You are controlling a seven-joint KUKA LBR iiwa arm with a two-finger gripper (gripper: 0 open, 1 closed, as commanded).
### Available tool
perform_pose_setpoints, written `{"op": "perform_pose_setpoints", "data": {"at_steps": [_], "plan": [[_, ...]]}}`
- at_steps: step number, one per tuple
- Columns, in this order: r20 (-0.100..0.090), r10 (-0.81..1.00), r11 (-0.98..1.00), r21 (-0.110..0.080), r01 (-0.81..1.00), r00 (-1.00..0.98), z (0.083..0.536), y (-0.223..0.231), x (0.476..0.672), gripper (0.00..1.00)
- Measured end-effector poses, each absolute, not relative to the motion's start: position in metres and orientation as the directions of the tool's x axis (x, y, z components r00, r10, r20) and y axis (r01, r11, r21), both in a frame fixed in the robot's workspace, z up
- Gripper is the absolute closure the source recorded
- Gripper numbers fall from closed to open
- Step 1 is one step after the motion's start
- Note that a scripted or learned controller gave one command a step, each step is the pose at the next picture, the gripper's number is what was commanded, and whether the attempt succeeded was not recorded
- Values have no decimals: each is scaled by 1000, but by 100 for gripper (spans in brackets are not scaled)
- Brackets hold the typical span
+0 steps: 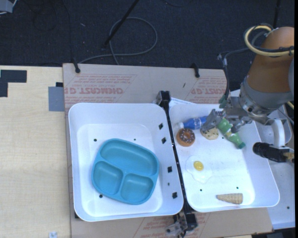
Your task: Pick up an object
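The right bin (260, 192) holds several small things. A chocolate donut (186, 137) lies near its left wall. Beside the donut are a pale cookie (209, 133) and a blue bottle (194, 122) lying on its side. A green bottle (232, 135) lies tilted to the right of the cookie. A fried egg (199, 167) rests mid-bin and a tan cone-shaped wedge (230, 198) sits near the front. My gripper (214, 119) hangs low at the back of this bin, just above the cookie and between the two bottles. Nothing is seen held.
The left bin (79, 133) holds a blue divided plate (125, 170). A black divider (172, 155) runs between the bins. Cardboard (119, 86) lies under both bins. The arm's orange and grey body (270, 68) looms over the right bin's back right corner.
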State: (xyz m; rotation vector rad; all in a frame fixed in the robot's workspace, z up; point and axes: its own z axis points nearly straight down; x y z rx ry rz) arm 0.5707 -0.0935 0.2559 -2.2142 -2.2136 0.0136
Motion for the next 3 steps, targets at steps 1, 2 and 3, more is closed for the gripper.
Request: {"op": "perform_pose_setpoints", "data": {"at_steps": [1,2,3], "plan": [[1,1000,1,-4,1000,-1,262,-94,573,0],[1,1000,1,-8,1000,-1,203,-89,564,0],[2,1000,0,-9,1000,0,156,-91,556,0]]}}
